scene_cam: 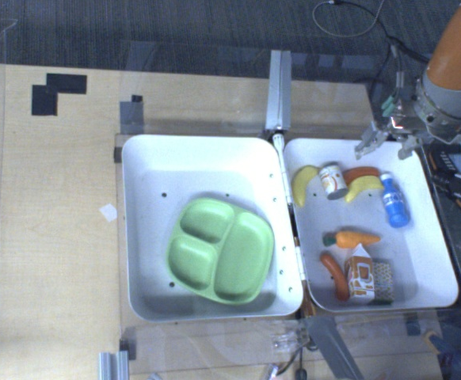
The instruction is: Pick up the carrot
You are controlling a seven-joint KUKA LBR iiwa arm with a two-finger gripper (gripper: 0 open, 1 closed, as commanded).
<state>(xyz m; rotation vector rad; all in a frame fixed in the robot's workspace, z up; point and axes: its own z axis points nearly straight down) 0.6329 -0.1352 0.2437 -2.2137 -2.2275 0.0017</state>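
Note:
The carrot point(356, 238) lies on its side in the middle of the right bin point(436, 252), orange with its green stub pointing left. My gripper point(389, 144) hangs over the far edge of that bin, well beyond the carrot. Its fingers point(370, 142) are spread apart and open, with nothing between them. The grey arm with its orange band point(457, 46) comes in from the upper right.
A yellow banana point(304, 183), a small can point(331, 180), a second banana point(364, 187), a red sausage point(362, 172) and a blue bottle point(394, 202) crowd the bin's far half. Another sausage point(335, 275) and an orange packet point(364, 280) lie just in front of the carrot. The left bin point(147, 212) holds a green divided plate point(221, 249).

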